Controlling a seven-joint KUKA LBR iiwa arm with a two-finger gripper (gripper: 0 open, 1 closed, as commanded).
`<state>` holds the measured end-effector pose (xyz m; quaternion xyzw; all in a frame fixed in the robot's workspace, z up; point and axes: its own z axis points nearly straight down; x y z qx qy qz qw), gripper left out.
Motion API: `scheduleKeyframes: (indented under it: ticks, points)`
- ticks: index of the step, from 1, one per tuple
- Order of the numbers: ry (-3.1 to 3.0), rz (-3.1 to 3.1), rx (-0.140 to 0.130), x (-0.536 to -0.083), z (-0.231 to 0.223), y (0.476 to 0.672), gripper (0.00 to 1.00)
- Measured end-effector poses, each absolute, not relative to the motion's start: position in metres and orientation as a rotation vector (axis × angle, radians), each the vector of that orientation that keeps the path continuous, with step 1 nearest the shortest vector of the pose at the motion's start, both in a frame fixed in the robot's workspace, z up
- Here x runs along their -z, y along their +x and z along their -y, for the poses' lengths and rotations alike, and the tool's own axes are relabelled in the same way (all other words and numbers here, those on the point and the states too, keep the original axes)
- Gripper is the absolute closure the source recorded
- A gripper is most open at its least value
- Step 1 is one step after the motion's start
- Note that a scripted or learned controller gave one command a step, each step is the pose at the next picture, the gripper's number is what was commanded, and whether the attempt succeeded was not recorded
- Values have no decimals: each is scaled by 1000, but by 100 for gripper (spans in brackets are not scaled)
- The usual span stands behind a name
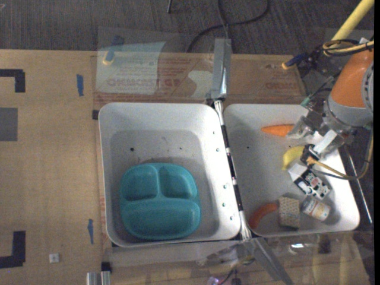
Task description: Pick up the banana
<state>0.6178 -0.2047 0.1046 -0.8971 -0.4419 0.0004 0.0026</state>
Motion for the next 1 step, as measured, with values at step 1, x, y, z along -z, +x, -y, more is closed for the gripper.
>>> scheduleKeyframes:
  ticks: [1]
  points:
    - [-2819,1370,14,-88,202,610,0]
